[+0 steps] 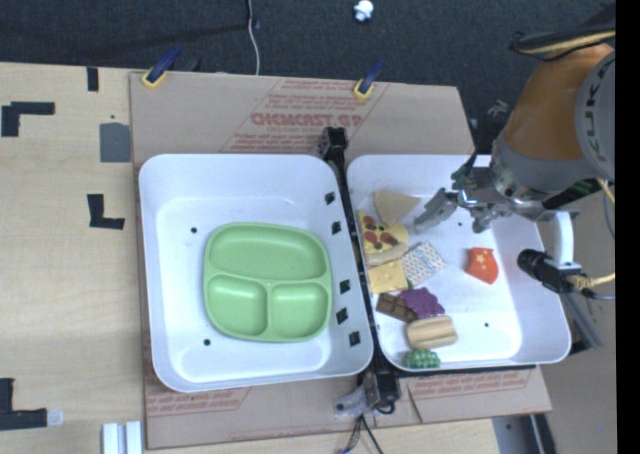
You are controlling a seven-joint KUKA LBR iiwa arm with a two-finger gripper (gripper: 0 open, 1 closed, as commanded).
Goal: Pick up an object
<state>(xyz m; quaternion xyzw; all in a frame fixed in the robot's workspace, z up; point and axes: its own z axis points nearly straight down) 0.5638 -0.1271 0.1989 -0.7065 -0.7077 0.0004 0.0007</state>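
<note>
Arm cut off at right edge. Gripper finger gap unclear. Purple toy overlaps brown piece.

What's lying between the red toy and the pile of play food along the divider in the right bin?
Bare white bin floor in the camera view; the red toy sits apart from the pile.

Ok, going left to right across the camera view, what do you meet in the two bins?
Green divided plate → pizza slice → purple grapes → gripper → red strawberry-like piece.
</note>
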